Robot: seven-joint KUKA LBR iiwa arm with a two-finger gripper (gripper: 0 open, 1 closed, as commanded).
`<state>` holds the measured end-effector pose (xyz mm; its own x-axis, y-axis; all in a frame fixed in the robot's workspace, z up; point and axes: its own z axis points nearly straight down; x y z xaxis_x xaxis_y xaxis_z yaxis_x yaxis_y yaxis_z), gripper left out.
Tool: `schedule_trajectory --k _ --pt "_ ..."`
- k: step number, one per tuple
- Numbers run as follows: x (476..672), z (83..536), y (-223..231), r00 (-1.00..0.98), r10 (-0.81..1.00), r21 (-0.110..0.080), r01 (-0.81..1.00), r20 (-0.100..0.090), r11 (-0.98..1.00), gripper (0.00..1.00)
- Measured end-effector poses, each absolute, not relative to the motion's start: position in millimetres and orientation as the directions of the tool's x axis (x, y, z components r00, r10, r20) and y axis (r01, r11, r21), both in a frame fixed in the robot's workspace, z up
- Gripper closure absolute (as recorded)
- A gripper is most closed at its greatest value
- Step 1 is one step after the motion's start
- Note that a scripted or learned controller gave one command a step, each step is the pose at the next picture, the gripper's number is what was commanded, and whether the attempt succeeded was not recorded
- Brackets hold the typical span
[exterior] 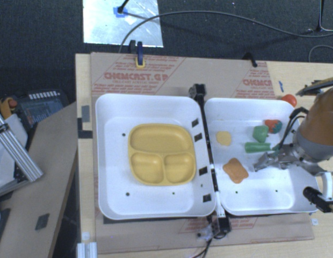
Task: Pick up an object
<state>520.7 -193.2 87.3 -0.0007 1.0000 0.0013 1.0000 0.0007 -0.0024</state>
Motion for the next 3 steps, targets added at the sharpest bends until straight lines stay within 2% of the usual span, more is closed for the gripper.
schedule_trajectory --k 1,2,3 --pt "522.3 101 -194 0.0 1.0 0.004 1.0 -0.002 0.0 1.0" --pt "515.9 148 -196 0.001 1.0 0.006 1.0 -0.002 0.0 1.0" --pt "524.9 210 -196 -0.005 1.0 0.009 1.0 -0.003 0.005 1.0"
